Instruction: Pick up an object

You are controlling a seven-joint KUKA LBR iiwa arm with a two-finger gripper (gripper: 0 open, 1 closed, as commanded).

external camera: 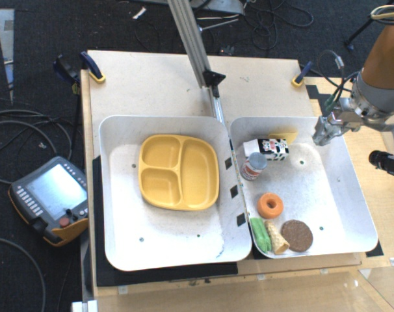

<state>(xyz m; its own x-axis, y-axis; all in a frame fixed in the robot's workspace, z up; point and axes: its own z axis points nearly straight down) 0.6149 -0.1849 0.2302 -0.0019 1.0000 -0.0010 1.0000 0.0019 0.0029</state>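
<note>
Looking down on the worktop [151, 77], I have the two white bins side by side. The left bin [119, 239] holds a yellow divided plate [179, 172], lying flat near the middle with its three compartments facing up.

The right bin [343, 194] carries the candidates for picking. Up near its back wall sits a small carton with black-and-white patches [274, 148], with a yellow block [283, 137] just behind it. Touching the carton's left end is a small white and red container [253, 166], tilted on its side. Lower down, an orange ring-shaped doughnut [270, 205] lies alone, apart from the rest. Along the front edge I see a green piece [260, 234], a tan piece [277, 236] touching it, and a brown round cookie [296, 234] just beside that.

My gripper [324, 134] hangs over the right bin's far right corner, well apart from the carton and everything else. Nothing sits between the jaws, but I cannot tell from this angle whether they are spread or closed.

A teach pendant [51, 200] rests on the floor to the left.
</note>
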